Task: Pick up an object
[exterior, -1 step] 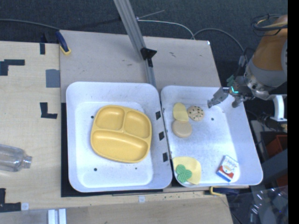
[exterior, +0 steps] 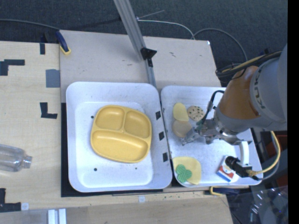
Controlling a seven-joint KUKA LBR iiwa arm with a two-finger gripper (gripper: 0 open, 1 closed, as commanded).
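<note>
My gripper (exterior: 192, 133) reaches into the right bin (exterior: 212, 93) from the right, low over its middle. Its tip is right beside a beige rounded object (exterior: 181, 128), on that object's right side; whether they touch I cannot tell. Just above the beige object lies a yellow lemon-shaped piece (exterior: 180, 111), with a round speckled tan disc (exterior: 195, 111) next to it. A yellow and green flat item (exterior: 187, 170) rests in the bin's front left corner. A small red, white and blue object (exterior: 225, 173) lies at the front right, under the arm.
The left bin (exterior: 79, 139) holds a yellow divided plate (exterior: 121, 133). A metal pole (exterior: 132, 24) slants down to the gap between the bins. A clear plastic bottle (exterior: 11, 157) lies on the bench at far left. Cables run along the right side.
</note>
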